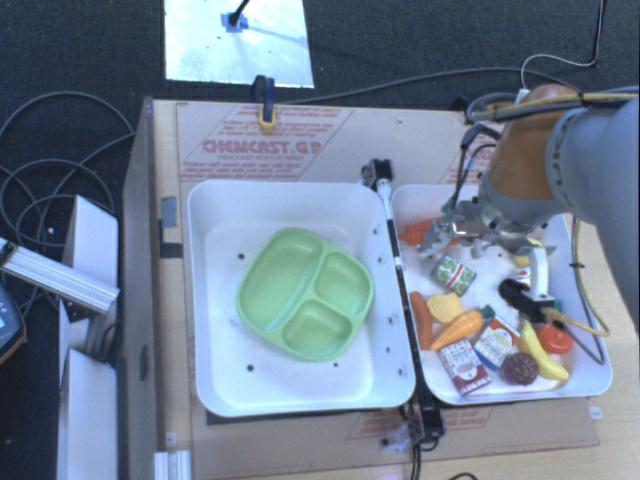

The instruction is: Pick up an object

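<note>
The right bin (590,373) holds several toy foods. My gripper (458,236) hangs low over its far left part, on the grey arm with the orange band (525,148) that reaches in from the right. Just under the gripper lies a small green and white can (455,274), tilted. A red piece (414,233) lies to the gripper's left by the bin wall. Whether anything is held I cannot see.
Nearer the front lie an orange carrot (457,330), a yellow piece (444,306), two red and white cartons (464,367), a dark round fruit (518,369), a banana (540,353) and a red tomato (556,340). The left bin (215,368) holds a green divided plate (305,293).
</note>
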Motion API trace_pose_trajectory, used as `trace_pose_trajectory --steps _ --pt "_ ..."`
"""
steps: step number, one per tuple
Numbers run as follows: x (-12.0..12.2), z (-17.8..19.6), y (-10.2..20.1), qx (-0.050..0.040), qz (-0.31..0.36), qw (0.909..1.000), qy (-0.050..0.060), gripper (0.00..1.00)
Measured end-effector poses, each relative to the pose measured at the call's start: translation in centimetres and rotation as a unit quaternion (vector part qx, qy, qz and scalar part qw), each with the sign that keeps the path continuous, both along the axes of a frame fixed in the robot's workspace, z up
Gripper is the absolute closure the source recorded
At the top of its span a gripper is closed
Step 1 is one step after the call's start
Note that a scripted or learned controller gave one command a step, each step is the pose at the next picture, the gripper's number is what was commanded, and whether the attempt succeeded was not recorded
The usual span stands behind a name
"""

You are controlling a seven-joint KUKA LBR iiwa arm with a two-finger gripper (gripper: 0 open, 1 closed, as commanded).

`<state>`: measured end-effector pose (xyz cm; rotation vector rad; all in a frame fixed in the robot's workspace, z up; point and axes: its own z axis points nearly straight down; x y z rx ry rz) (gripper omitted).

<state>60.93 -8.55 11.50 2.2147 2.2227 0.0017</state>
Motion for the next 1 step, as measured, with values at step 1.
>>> trace_pose_trajectory --steps 1 --pt "5.04 -3.39 -1.62 0.0012 0.000 0.9997 0.026 0.00"
